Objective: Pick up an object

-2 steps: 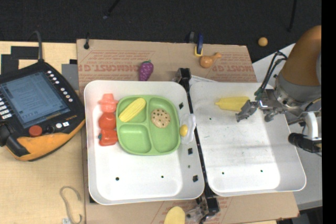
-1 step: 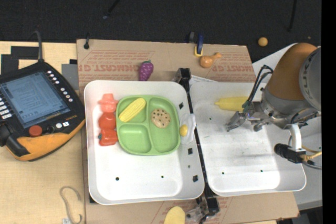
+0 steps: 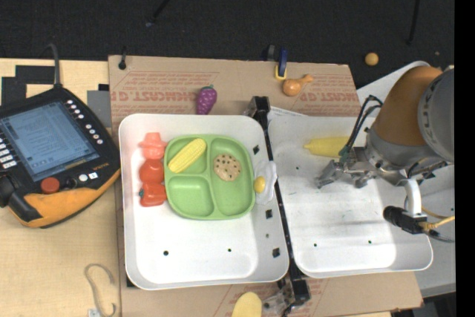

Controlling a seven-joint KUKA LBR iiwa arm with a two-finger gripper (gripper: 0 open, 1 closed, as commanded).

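Camera view. The arm enters from the right of the frame; its end effector (image 3: 335,176) sits low over the right bin (image 3: 356,249), prongs spread and nothing between them. Just above it, at the bin's upper middle, lies a yellow wedge-shaped object (image 3: 326,146), the nearest candidate for picking. It looks like a light, rigid plastic toy with a smooth, possibly slippery skin; a hold across its narrower width seems safest.

The left bin (image 3: 193,256) holds a green divided plate (image 3: 211,200). A corn cob (image 3: 185,154) lies in the plate's upper-left compartment and a cookie (image 3: 227,167) in its upper-right one. A red figure (image 3: 152,171) lies beside the plate's left edge, and a small yellow piece (image 3: 260,185) at its right edge.
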